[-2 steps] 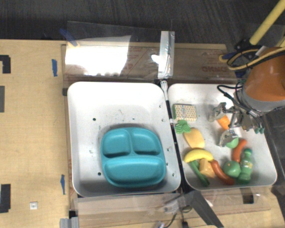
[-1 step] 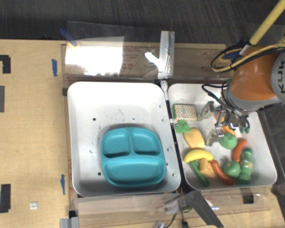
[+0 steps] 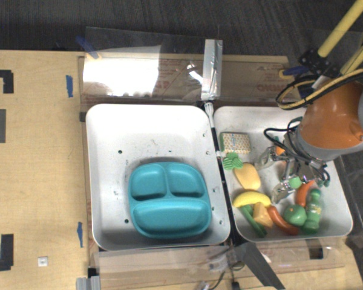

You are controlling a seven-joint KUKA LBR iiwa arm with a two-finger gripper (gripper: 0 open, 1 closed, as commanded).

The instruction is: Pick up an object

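The right bin (image 3: 339,222) holds a pile of toy food. Among it are a checkered tan block (image 3: 236,142), a small green piece (image 3: 233,161), a yellow-orange fruit (image 3: 248,176), a banana (image 3: 252,198), a red chili (image 3: 283,222), a green pepper (image 3: 294,214), a green bottle (image 3: 313,210) and an orange carrot (image 3: 304,192). My gripper (image 3: 283,175) hangs low over the right half of this bin, beneath the orange band (image 3: 333,122), its metal parts just left of the carrot. I see nothing clearly between its parts.
A teal divided plate (image 3: 168,199) lies in the left bin (image 3: 145,125). The ridge between the bins (image 3: 218,162) runs just left of the food. Yellow rods and cables (image 3: 327,59) cross the upper right. Tan bench surface lies left.
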